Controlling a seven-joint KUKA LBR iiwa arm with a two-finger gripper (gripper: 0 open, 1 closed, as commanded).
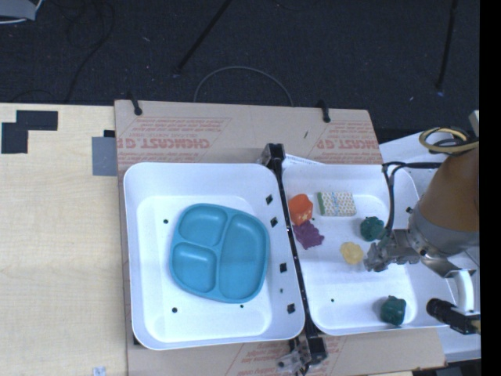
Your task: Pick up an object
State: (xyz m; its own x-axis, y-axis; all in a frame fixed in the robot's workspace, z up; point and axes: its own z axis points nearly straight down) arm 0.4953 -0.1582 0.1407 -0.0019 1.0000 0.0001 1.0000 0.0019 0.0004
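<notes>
Fingers (376,258) of the grey arm hover low in the right white bin (344,319), just beside a small yellow lump (351,251); whether they are parted or closed I cannot tell (they blur into dark metal). Near them sits a dark green round object (372,227); another green piece (392,310) lies closer to the front rim. Farther left are an orange block (300,207), a purple scrap (308,235) and a white-green patterned packet (337,203). A blue divided plastic plate (219,251) lies in the left white bin (149,319).

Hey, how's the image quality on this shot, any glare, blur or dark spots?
Camera view: lighting is even and soft; the white bins look bright but keep their detail; the blue tray is sharp with a faint sheen; the tool and small toys look slightly soft; the floor above the bench is dark.
</notes>
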